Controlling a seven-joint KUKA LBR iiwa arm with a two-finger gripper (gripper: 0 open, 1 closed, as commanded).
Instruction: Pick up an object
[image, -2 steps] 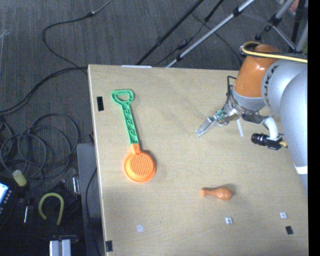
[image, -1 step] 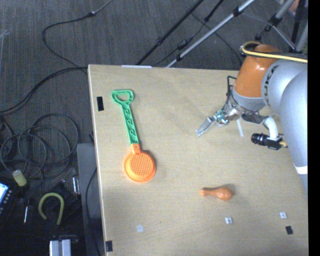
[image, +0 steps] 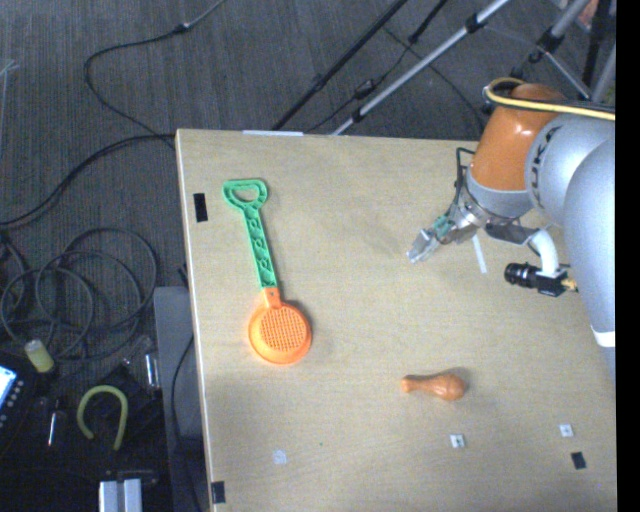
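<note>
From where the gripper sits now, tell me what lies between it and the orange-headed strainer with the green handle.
Nothing visible does. The gripper is at the right, above the bench, and bare bench surface runs from it to the strainer at the left. The small orange drumstick-shaped toy lies nearer the camera, off that line.

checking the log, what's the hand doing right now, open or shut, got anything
hand: above the bench with nothing between its fingers; open or shut cannot be told.

The arm (image: 560, 180) gets chopped off by the right edge, and the gripper (image: 432, 240) is too small and blurry to read.
</note>
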